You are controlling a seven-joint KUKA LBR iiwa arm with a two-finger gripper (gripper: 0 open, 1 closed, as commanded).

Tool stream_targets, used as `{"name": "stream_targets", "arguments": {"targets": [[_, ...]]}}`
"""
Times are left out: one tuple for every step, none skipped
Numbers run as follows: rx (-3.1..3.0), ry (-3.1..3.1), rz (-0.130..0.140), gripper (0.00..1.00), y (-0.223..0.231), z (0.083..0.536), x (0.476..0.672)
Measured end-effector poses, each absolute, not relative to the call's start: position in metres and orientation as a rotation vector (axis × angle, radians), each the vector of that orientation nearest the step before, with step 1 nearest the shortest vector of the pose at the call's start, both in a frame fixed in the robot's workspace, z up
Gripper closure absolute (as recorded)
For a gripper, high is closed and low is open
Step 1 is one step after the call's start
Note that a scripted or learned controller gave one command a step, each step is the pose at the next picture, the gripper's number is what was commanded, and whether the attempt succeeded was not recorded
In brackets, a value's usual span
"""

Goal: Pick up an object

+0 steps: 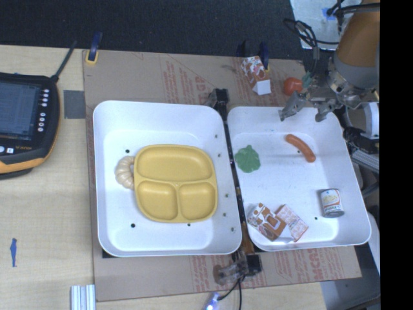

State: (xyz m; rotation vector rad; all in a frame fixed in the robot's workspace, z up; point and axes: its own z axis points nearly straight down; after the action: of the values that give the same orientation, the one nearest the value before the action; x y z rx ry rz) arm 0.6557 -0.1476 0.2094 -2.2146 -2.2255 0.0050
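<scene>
1. Camera view: two white bins are seen side by side on the tabletop; the left bin (106, 173) carries a yellow divided tray (174, 181) with a pale shell-like item (124, 171) tucked at the tray's left edge.
2. The right bin (348, 173) holds a sausage (301, 146) in its upper part, a green piece (247, 159) at its left wall, a small can (331, 203) at lower right and printed packets (277, 221) along the bottom.
3. The hand (303, 112) is seen at upper right of frame, over the right bin's top rim, fingers spread apart, nothing between them.
4. Step judged: approach, nothing grasped yet.
5. Next move is judged to need a descent onto the sausage, the nearest item, fingers straddling it before closing.
</scene>
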Motion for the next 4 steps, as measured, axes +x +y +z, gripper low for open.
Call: {"name": "stream_targets", "arguments": {"targets": [[-2.214, -2.224, 0.009, 0.0, -0.195, 0.13, 0.652], [-2.212, -2.226, 0.007, 0.0, -0.19, 0.102, 0.656], [-2.209, -2.229, 0.008, 1.0, -0.191, 0.114, 0.656], [-2.216, -2.224, 0.003, 1.0, -0.212, 0.165, 0.605]]}}
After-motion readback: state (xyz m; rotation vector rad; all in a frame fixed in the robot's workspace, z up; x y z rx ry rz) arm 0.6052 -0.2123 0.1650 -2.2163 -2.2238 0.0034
